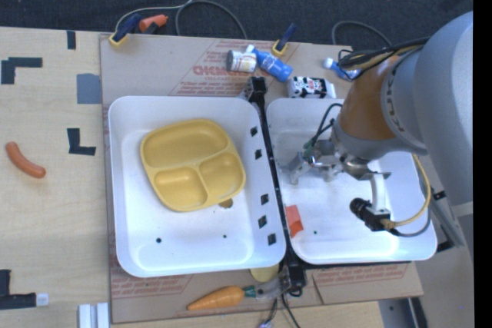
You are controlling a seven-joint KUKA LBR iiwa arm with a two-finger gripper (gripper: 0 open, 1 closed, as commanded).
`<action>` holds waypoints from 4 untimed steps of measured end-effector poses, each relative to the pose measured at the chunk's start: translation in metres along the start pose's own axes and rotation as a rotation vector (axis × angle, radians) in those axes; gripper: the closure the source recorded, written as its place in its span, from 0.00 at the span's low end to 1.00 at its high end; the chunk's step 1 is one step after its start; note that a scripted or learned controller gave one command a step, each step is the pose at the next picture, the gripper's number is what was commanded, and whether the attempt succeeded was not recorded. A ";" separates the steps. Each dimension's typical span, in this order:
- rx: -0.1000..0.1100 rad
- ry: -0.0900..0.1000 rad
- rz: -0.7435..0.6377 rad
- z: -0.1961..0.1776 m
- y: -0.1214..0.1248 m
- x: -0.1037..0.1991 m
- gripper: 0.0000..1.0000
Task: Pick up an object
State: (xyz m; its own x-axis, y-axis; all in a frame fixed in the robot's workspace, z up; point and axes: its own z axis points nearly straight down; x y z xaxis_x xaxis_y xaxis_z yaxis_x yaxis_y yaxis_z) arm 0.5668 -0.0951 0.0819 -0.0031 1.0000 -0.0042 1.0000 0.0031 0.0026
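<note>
Arm low in the right bin point(400, 246), above a wooden bench point(46, 127) with a dark carpet behind.

The gripper point(317, 164) hangs over the smooth white floor of the right bin; whether its fingers are open or closed cannot be told, the view is too blurred there. A small orange block point(293, 220) lies near the divider. In the left bin point(123, 188) rests a yellow plastic plate point(192, 163) with three compartments. A toy carrot point(217, 297) lies on the cardboard point(177, 61).
</note>
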 end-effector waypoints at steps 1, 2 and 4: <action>-0.004 0.002 0.000 -0.004 0.079 -0.008 0.00; 0.000 0.003 0.001 -0.003 0.103 0.000 0.00; 0.001 0.000 0.000 -0.013 0.102 -0.001 0.00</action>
State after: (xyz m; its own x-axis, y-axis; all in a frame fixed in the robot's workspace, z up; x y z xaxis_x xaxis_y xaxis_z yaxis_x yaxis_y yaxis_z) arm 0.6689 -0.0953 0.0952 -0.0027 1.0000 -0.0042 1.0000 0.0027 0.0019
